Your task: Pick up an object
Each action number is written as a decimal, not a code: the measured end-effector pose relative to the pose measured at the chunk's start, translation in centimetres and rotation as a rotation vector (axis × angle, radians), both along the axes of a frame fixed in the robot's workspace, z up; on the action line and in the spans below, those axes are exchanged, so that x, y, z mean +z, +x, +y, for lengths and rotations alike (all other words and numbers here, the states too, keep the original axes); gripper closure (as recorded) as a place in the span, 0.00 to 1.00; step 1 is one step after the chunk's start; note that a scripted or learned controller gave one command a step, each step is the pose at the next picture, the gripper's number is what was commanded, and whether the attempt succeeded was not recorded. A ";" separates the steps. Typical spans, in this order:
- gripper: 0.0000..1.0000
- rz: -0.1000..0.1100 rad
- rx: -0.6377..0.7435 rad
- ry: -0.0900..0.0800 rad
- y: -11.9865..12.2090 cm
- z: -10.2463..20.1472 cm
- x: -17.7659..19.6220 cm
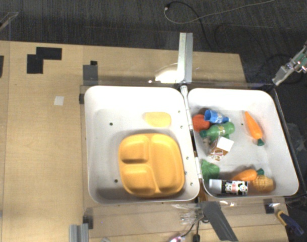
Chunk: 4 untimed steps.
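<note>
The right bin (pixel 279 135) holds several small toys. An orange carrot (pixel 253 126) lies near its right wall. A red piece (pixel 199 122), a blue cup (pixel 213 117) and a green piece (pixel 220 130) crowd its left side above a white-and-brown packet (pixel 222 147). Along the front lie a green piece (pixel 209 169), a black-and-white bottle (pixel 229 187), a second carrot (pixel 245 175) and an orange-brown toy (pixel 263 184). My gripper (pixel 293 67) hangs beyond the right bin's far right corner, over the dark floor, apart from every object.
The left bin (pixel 100 135) holds a yellow divided plate (pixel 150 163) and a flat pale yellow piece (pixel 157 118). A metal post (pixel 185 57) stands behind the divider between the bins. Wooden bench surface stretches to the left.
</note>
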State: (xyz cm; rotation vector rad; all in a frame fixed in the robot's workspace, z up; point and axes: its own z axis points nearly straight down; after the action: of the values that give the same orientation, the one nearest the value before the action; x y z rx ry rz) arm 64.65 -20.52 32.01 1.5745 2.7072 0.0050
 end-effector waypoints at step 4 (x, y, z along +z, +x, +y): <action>1.00 0.001 0.197 -0.002 2.4 0.1 0.2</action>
State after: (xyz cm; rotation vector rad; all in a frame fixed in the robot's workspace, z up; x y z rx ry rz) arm 67.07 -20.38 32.23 1.3000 2.8494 0.0038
